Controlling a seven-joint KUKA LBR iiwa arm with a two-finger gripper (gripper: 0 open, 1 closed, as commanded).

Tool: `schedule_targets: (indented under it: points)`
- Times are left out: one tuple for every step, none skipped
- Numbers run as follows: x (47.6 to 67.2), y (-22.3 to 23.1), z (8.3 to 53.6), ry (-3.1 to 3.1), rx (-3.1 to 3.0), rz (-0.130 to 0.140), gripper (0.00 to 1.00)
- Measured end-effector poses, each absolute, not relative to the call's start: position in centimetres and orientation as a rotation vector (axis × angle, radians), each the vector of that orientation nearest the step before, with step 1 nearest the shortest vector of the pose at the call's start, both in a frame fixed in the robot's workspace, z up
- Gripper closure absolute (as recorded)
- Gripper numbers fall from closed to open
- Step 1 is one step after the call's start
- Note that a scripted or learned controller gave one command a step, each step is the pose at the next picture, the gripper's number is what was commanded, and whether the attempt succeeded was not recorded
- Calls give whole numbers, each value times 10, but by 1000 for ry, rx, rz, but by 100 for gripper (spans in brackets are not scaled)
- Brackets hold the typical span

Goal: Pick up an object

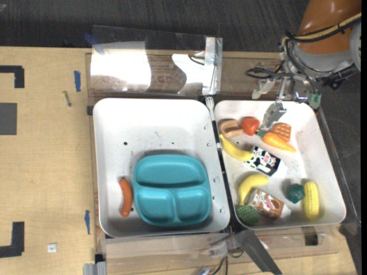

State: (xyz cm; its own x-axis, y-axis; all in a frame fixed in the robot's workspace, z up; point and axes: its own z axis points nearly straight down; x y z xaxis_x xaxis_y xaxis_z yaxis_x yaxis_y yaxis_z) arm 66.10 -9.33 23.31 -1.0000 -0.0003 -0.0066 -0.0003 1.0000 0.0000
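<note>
Orange toy carrot (279, 142) lies against the waffle (281, 132) at the back of my right bin (331, 171), so I have the gripper (273, 117) lowered right over it, though whether it is clenched I cannot tell.

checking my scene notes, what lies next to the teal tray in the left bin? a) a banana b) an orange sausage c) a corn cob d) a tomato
b: an orange sausage lies along the left side of the teal tray in the left bin, while the corn, bananas and tomato are over in the right bin.
</note>
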Motion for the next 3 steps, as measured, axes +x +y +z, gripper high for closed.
schedule_targets:
  points:
    - [648, -108, 101, 3090, 508, 1, 0]
    - [576, -106, 90, 3094, 490, 2, 0]
    - [537, -104, 90, 3097, 428, 1, 0]
